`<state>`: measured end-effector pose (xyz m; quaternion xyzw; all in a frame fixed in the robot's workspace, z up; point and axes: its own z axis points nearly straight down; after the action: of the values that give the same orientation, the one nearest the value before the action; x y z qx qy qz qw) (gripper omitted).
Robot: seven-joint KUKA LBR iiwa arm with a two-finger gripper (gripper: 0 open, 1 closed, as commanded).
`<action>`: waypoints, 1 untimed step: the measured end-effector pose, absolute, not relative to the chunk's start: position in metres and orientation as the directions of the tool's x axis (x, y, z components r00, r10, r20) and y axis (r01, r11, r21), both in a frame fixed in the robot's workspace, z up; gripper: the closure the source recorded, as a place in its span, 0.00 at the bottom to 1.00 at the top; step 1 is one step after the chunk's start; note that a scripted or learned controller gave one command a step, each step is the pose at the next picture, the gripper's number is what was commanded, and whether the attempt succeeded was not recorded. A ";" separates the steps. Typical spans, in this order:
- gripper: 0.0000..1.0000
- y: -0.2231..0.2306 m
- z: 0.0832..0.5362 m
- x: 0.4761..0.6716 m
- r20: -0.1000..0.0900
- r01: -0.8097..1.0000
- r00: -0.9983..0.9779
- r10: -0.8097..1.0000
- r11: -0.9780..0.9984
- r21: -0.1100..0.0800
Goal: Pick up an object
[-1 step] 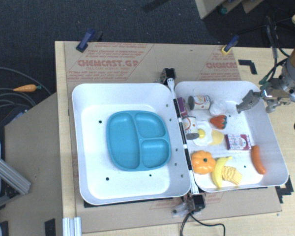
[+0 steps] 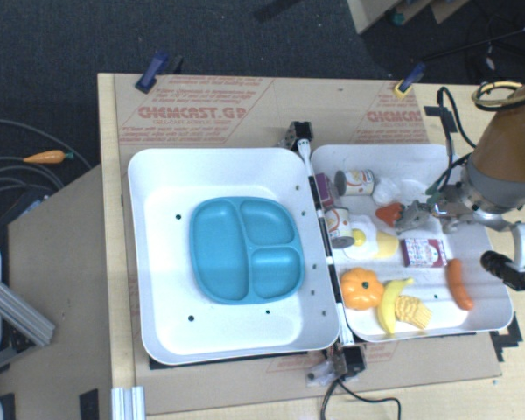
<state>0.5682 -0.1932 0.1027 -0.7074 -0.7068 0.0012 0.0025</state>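
Jaws (image 2: 413, 216) hung low over the right bin (image 2: 472, 322); their state could not be told. Just left of them lay a red piece (image 2: 388, 214), a purple packet (image 2: 423, 252) just below, a pumpkin (image 2: 361, 289) and banana (image 2: 390, 303) further below-left. The left bin (image 2: 157, 226) held a blue tray (image 2: 245, 248).

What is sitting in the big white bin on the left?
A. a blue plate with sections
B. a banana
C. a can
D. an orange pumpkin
A: the blue divided plate lies alone in the left bin, while the banana, pumpkin and can are in the right bin.
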 end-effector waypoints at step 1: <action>0.00 -0.153 0.085 0.615 0.000 1.000 -0.001 1.000 0.001 0.001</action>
<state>0.6154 -0.1528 0.0847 -0.7068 -0.7074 -0.0003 -0.0005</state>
